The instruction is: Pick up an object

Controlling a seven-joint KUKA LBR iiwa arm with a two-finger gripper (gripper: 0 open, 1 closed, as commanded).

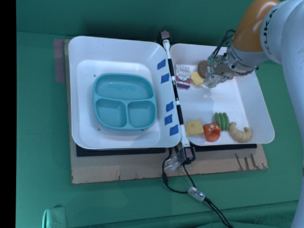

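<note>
While my claw [212,81] hangs low over the far end of the right shallow white plastic bin [247,99], its grip impossible to judge, a small pale-yellow rounded toy [197,78] lies just beside it, next to a round brown cookie-like disc [203,68].

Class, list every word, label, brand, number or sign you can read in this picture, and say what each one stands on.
"KUKA", partly visible, on the grey robot arm.
Print on the small red and white carton in the right bin: too small and blurred to read.
The blue tape squares on the left bin bear no writing.
Nothing else legible.
</note>
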